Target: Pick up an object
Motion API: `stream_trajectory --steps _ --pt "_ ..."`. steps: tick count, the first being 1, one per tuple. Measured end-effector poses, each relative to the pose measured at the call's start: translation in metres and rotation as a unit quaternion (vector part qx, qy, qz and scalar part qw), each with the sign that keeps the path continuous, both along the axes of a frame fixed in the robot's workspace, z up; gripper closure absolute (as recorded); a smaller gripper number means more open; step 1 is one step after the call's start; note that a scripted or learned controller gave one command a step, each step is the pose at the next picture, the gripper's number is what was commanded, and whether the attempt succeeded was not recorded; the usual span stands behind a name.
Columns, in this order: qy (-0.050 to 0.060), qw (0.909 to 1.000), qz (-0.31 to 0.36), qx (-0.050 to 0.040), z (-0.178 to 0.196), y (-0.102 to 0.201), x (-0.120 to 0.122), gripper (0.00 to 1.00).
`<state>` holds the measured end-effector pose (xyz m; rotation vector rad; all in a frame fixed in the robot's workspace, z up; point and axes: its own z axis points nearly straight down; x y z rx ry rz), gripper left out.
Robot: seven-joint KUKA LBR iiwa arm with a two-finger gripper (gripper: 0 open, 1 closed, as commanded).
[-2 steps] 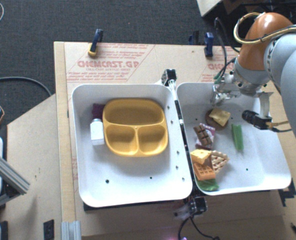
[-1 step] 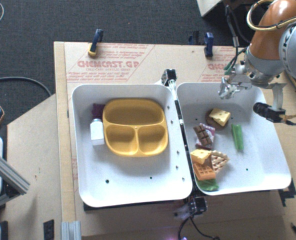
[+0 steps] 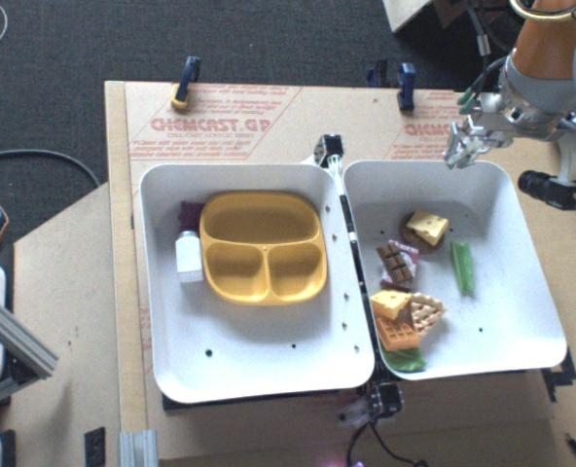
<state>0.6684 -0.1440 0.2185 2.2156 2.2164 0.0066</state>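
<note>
Above the right bin's far rim, the end effector hangs, grip unreadable; two cheese wedges below.

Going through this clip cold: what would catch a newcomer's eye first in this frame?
The big yellow divided tray in the left bin stands out first, with a small white bottle against its left side. Next comes the cluster of toy food in the right bin: a cheese wedge, a chocolate bar, a waffle and a green pod. The gripper hovers above that bin's far edge.
</note>
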Motion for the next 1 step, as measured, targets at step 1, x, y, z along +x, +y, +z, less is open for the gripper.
stream_trajectory --steps 1 --pt "0.002 1.0 0.0 0.0004 0.0073 0.0 0.0008 1.0"
